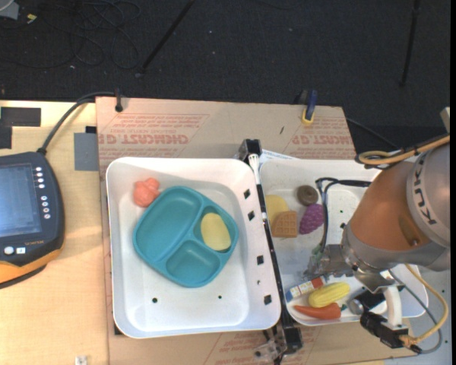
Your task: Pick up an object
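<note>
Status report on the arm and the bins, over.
Arm low over right bin, gripper beside toy corn and red chili pepper, grip unconfirmed. Waffle and purple grapes lie apart. Teal divided plate in left bin.

The cardboard sheet (213, 128) under the white bins (129, 181) bears red print "CHEMC2T G.P", upside down, twice along its far edge. The arm (433, 196) shows "KU".
</note>
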Robot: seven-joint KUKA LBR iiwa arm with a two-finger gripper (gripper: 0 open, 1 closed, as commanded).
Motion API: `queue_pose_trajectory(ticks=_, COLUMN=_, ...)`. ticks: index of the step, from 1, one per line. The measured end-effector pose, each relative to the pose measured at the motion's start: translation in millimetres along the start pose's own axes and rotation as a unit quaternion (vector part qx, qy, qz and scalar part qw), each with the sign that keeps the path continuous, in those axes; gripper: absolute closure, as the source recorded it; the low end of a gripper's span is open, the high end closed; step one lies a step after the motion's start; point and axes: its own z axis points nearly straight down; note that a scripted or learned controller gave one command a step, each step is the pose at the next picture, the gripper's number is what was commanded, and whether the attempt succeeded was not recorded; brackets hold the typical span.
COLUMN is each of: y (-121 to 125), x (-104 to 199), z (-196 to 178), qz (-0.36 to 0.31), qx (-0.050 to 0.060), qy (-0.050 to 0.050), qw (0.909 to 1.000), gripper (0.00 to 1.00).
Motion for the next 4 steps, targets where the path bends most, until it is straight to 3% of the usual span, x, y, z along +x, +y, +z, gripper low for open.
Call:
queue_pose_trajectory(ticks=1, y=55.4, x=53.5, z=-95.0, qz=-0.007, qx=-0.006, qy=0.000, qw=1.0000, gripper=1.00)
queue_pose_trajectory(ticks=2, y=56.1, x=106.9, z=-138.9, qz=-0.005, qx=-0.001, qy=0.000, qw=1.0000, gripper=1.00)
queue_pose_trajectory(ticks=3, y=138.6, x=67.9, z=-288.7, qz=-0.004, qx=-0.010, qy=-0.003, qw=0.9999, gripper=1.00)
queue_pose_trajectory(ticks=4, y=158.5, x=139.9, z=-208.1, qz=-0.006, qx=0.004, qy=0.000, qw=1.0000, gripper=1.00)
